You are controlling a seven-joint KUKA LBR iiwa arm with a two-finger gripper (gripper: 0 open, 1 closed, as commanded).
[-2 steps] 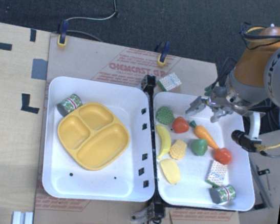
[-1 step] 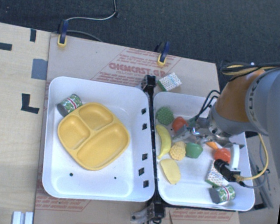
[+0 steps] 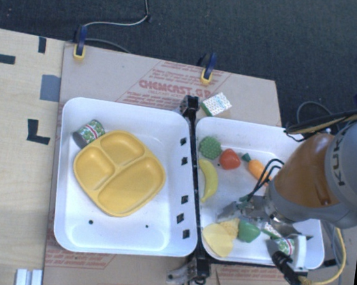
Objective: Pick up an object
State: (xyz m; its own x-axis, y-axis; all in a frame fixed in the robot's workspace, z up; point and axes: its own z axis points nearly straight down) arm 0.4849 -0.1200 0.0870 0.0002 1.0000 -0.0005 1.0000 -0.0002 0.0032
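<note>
Gripper (image 3: 243, 210) sat low over the right bin (image 3: 269, 133), reaching in from the right under the grey arm (image 3: 353, 163) with its orange band (image 3: 303, 172). Metal fingers (image 3: 229, 210) pointed left toward the bin's middle; how far apart they stood could not be told, and nothing showed between them. Just below the fingertips lay one green toy piece (image 3: 248, 232), close to or touching the gripper body, contact unclear.

Count in the right bin: one banana (image 3: 210, 178), one dark green vegetable (image 3: 210, 147), one red tomato-like piece (image 3: 230, 159), one carrot (image 3: 254, 167), one pale yellow wedge (image 3: 219, 238), one small can (image 3: 288, 245).

Banana lay left of the gripper, near the divider (image 3: 188, 173), long axis running up-and-down the view, curve bowed rightward. Carrot sat above the gripper, tip pointing up-left. Yellow wedge lay down-left of the fingers, beside the green piece. Can lay on its side below-right, partly under the wrist.

Far left of the gripper, the left bin (image 3: 62, 221) held one yellow divided plate (image 3: 119, 173) with three compartments, and one can (image 3: 89, 132) at its upper-left corner.
</note>
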